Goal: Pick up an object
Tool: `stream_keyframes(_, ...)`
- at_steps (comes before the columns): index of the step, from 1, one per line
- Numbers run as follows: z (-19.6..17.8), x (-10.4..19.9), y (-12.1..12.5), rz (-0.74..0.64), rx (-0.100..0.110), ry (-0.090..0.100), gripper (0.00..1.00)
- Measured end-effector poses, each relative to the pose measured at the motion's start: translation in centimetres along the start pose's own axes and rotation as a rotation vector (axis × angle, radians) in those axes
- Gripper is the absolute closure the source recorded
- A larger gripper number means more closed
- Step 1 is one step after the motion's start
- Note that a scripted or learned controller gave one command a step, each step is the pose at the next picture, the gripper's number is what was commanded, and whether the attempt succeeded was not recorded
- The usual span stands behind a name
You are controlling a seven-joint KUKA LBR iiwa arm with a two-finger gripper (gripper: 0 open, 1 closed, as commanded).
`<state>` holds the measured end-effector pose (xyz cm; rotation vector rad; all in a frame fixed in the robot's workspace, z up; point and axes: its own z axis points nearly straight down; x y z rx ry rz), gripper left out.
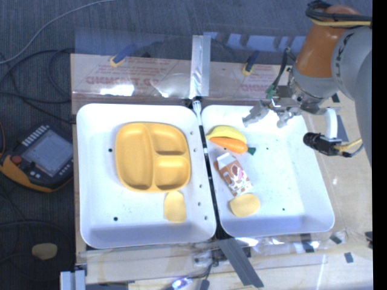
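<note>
Your claw (268, 118) hangs over the upper part of the right bin (314, 180), at about one o'clock from the middle of the view, with its two grey fingers (254, 116) spread apart and nothing between them. The arm (329, 47), with its orange band, comes in from the upper right corner.

Look at seven o'clock from the claw and you find the things in the right bin bunched along its left side. A yellow banana (225, 132) lies nearest the claw, with an orange carrot-like piece (230, 144) touching its lower edge and a small green bit at the carrot's right end. Just below them, at six o'clock, a small white and brown carton (233, 174) lies flat and tilted. Below the carton, touching its lower end, sits a round yellow piece (244, 205).

In the left bin (97, 180), toward nine o'clock from the claw, a yellow divided tray (151, 156) fills the middle. A pale yellow lump (175, 208) lies just below the tray's lower right corner.

On the floor at the far left, at nine o'clock, you can see a control pendant (36, 159) with a dark screen.
</note>
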<state>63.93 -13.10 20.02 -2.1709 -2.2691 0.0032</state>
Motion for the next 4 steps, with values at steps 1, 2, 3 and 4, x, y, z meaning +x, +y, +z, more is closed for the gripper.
stream_keyframes(1,6.3,2.7,1.3,-0.193,-0.001,-0.001,0.0)
stream_keyframes(2,11.1,2.0,-0.4,-0.227,-0.011,-0.004,0.0)
stream_keyframes(3,10.1,2.0,-0.3,-0.227,-0.014,-0.004,1.0)
stream_keyframes(4,-3.0,7.6,1.8,-0.398,-0.004,-0.002,1.0)
